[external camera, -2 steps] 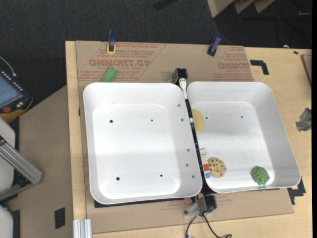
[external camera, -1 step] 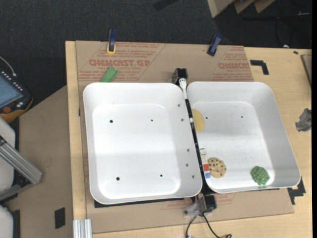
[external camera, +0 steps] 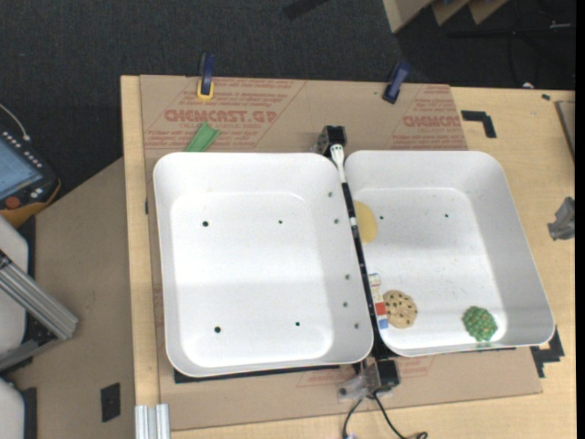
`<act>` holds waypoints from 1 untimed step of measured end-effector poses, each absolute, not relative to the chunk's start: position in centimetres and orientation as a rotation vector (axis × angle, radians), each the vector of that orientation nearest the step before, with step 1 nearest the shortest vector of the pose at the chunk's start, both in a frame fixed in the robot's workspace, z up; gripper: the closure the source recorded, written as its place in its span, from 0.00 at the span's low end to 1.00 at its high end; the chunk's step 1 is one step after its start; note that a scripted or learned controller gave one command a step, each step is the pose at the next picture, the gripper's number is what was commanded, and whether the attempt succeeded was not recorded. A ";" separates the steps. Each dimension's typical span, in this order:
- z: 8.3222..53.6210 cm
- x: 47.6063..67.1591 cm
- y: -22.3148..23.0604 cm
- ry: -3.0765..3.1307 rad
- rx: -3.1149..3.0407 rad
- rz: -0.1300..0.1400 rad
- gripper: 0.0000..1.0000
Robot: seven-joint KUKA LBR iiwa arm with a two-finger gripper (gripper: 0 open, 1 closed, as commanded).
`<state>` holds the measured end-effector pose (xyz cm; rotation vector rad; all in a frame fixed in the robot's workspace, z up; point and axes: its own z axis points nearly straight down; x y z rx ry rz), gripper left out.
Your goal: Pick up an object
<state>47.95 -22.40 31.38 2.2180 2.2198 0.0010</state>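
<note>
Two white bins sit side by side on a brown board [external camera: 302, 108] printed with red lettering, on the table [external camera: 91, 245].

The left bin [external camera: 174, 245] has four small dark dots on its floor.

The right bin [external camera: 512, 236] holds the objects to pick:
- a pale yellow disc [external camera: 366, 220] against the left wall, about halfway along it
- a tan cookie-like round with dark specks [external camera: 400, 308] near the front left corner
- a small red, white and blue piece [external camera: 380, 310] just beside the cookie, on the wall side, too small to identify
- a green bumpy lump [external camera: 479, 323] near the front right corner, well apart from the cookie

A thin black strip [external camera: 352, 236] runs between the two bins, with a black fitting [external camera: 332, 139] at its far end and another [external camera: 384, 373] at the near end, where a cable trails off.

Two blue clamps [external camera: 207, 73] [external camera: 397, 80] grip the far edge of the board. A green strip [external camera: 201, 138] lies flat on the board beyond the left bin.

At the right edge, outside the right bin, a small grey shape shows, probably part of the tool [external camera: 561, 219]. It is mostly cut off, so I cannot tell whether it is spread or pressed together. Nothing is seen held in it, and all the objects lie on the bin floor, apart from it.
</note>
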 end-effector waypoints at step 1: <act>31.6 48.0 -22.4 2.220 2.218 0.001 1.00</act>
